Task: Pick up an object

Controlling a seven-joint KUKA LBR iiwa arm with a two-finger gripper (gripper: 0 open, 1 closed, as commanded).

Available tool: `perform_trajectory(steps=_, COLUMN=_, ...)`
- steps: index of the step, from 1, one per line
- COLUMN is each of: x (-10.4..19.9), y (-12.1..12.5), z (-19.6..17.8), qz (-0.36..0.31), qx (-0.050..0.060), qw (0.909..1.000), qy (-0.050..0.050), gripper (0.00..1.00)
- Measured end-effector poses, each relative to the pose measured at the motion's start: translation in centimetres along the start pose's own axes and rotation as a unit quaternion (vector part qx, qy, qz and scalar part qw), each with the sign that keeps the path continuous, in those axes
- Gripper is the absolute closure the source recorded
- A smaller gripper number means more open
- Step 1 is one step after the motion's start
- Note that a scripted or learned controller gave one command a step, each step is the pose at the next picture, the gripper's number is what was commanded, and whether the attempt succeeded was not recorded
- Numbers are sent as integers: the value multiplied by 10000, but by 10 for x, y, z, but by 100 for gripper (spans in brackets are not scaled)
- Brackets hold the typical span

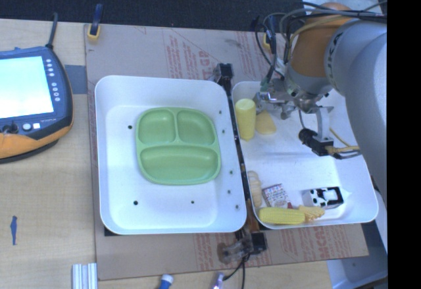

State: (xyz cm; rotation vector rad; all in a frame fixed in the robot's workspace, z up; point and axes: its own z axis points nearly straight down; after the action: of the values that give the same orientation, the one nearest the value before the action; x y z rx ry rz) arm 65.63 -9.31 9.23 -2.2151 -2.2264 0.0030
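- we see the gripper [281, 102] low over the far end of the right bin [355, 215], and we cannot tell its state from this slanted view.
- just beside it, to the left, stands a yellow cylinder [245, 118] against the bin's left wall, with a paler yellow lump [266, 124] touching it on the right.
- we judge the cylinder the likeliest target, since it lies nearest the gripper; nothing shows as held.
- it looks like a light, stiff plastic toy with a smooth skin, so we expect it to slip or roll if pinched off-centre.
- we would take it across its round body near the middle, squarely; the wall beside it leaves little room on that side.
- the lump looks low and rounded, perhaps soft; we cannot tell what it is made of.
- at the near end of the same bin lie a corn cob [283, 216], a small packet [274, 195] and a black-and-white block [325, 197], all well apart from the gripper.
- the corn looks light and ridged, and would grip best across its width.
- the left bin [118, 215] holds a green plate [177, 147], flat and wide, which we judge awkward for two fingers except at its rim.
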Motion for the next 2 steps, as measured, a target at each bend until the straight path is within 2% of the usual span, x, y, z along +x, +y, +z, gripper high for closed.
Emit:
perform_trajectory(steps=1, x=-1, y=0, z=-11, qz=-10, qx=3, qw=10000, qy=-1, gripper=100)
perform_trajectory(steps=2, x=-21, y=-81, z=1, qz=2, qx=15, qw=10000, qy=-6, gripper=100)
